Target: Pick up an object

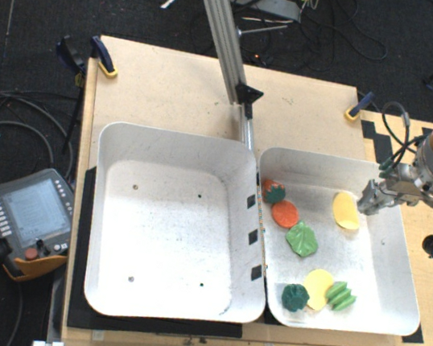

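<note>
Your hand (369,197) hangs over the right bin (398,262), close to that bin's far right corner. You cannot tell from this view how wide it is spread, and nothing shows between its tips, so count it as holding nothing.

The nearest thing to it is the pale yellow piece (346,211). It lies just beside the hand, a little toward the left and toward the front edge of the bin, and the two look like they are touching or almost touching. Its long side runs from the bin's back toward its front, tilted a bit. So the coming move is likely a tiny shift to the left and then straight down.

Farther out, near the wall shared with the left bin (167,225), sit a small orange and green piece (273,190) and a round orange piece (285,214), close together. A green leafy piece (302,240) lies just in front of those.

Down by the front edge of the right bin is a little bunch: a dark green lump (294,297), a yellow round piece (318,285) touching it, and a bright green ridged piece (340,296) next to that. These are well apart from your hand.
</note>
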